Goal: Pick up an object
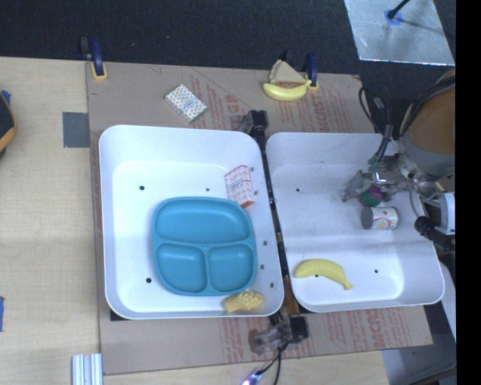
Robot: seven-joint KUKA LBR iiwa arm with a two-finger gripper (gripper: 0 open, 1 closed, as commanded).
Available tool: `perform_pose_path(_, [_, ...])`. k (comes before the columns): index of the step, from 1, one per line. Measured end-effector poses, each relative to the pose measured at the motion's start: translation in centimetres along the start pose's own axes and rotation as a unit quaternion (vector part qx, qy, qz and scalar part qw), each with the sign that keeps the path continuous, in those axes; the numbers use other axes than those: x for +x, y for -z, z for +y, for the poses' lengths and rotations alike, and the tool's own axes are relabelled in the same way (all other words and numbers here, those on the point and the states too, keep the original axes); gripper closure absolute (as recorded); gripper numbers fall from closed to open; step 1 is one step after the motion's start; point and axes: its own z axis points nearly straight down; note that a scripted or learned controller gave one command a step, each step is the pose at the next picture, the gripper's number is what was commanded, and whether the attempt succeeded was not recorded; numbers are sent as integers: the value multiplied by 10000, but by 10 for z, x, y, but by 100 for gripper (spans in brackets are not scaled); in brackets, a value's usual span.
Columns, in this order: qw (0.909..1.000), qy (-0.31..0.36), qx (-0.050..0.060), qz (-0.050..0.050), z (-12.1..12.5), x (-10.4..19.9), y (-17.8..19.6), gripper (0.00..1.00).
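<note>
A smooth blue sectioned plate (204, 244) lies in the left bin (120, 215), a small carton (239, 186) at its far right. In the right bin (321, 291), a curved yellow banana (322, 272) lies near; a small cylindrical can (381, 218) rests just below the gripper (374, 187), whose grip can't be told. Cardboard covers the bench.

Grey KUKA arm (433, 147) w/ rounded orange-brown band above wrist, partly cut off at frame edge. Black cables loop along its upper side. Metallic silver 2-finger gripper (367, 189), angular linkage, small green & magenta bits near tip. White housing w/ black fitting below wrist.
</note>
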Motion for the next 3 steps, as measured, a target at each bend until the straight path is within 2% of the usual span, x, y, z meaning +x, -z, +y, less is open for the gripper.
perform_pose_path(1, [10000, 9, 3, -9, 0, -1, 11, 100])
perform_pose_path(2, [10000, -1, -19, 9, 52, 74, 124, 100])
perform_pose_path(3, [10000, 3, 0, 5, 8, 152, 140, 100])
